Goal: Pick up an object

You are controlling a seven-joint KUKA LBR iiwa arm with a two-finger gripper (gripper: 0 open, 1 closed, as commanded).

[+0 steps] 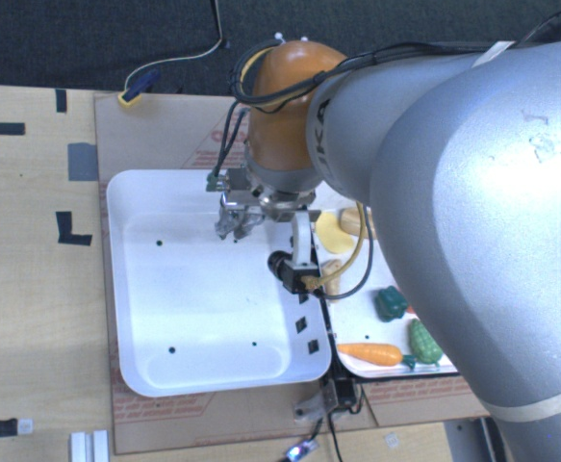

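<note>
Camera view: arm (453,191) reaches leftward, jaws over the left bin (136,258).

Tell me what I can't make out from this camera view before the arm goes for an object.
- Right white plastic bin: mostly covered by the grey arm, so any further objects are hidden.
- Pale yellow rounded object: partly behind the wrist and cable; its identity is unclear.
- Tool over the left white plastic bin: too small and cluttered to tell whether it is open or shut.
</note>
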